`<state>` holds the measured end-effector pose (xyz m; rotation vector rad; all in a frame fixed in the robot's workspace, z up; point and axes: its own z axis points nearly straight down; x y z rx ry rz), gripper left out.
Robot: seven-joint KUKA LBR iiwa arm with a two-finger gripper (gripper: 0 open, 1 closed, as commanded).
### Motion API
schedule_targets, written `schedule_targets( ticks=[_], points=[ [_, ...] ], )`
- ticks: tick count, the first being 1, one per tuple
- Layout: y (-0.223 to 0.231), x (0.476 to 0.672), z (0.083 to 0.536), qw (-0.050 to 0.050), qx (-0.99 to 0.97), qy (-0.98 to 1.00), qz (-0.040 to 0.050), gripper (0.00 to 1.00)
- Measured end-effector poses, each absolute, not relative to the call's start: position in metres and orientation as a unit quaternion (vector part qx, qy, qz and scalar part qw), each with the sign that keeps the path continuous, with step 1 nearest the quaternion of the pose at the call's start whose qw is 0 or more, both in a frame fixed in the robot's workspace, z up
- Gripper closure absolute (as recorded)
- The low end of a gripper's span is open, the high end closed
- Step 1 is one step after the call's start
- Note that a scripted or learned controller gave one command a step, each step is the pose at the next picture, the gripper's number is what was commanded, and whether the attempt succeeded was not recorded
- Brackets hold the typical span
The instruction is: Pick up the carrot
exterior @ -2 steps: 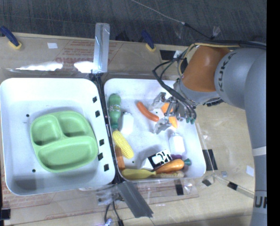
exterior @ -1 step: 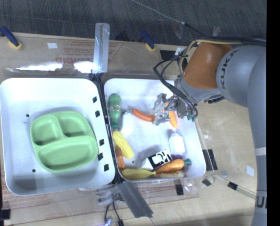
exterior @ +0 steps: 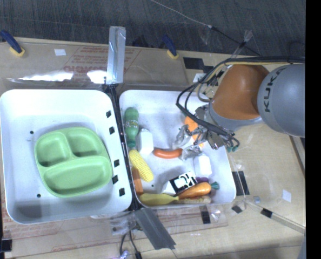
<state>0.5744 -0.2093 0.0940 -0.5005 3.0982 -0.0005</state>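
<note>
My gripper [exterior: 192, 140] hangs over the right bin [exterior: 166, 99], in its upper right part, below my orange band [exterior: 236, 93]. My fingers [exterior: 182, 135] stand slightly spread, with nothing visibly between them. An orange piece shows just above my fingers, partly hidden by cables; I cannot tell what it is.

The carrot [exterior: 195, 189] lies near the bin's lower edge, green tip pointing right, touching a black-and-white block [exterior: 182, 182] on its upper left and a yellow banana [exterior: 158, 199] on its lower left. It is apart from my fingers.

A sausage [exterior: 166, 153] lies just left of and below my fingers. Corn [exterior: 140, 165] and a green bottle [exterior: 131, 124] lie along the bin's left wall.

The left bin [exterior: 20, 107] holds a green divided plate [exterior: 73, 161].
</note>
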Motion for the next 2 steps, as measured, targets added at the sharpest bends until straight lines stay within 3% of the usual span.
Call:
schedule_targets(
  ticks=[1,2],
  points=[
    [-0.1604,0.5271,0.1517,0.002,-0.097,0.995,-0.0002,1.00],
    [-0.1590,0.5282,0.1608,0.001,-0.101,0.995,-0.0003,1.00]
  ],
)
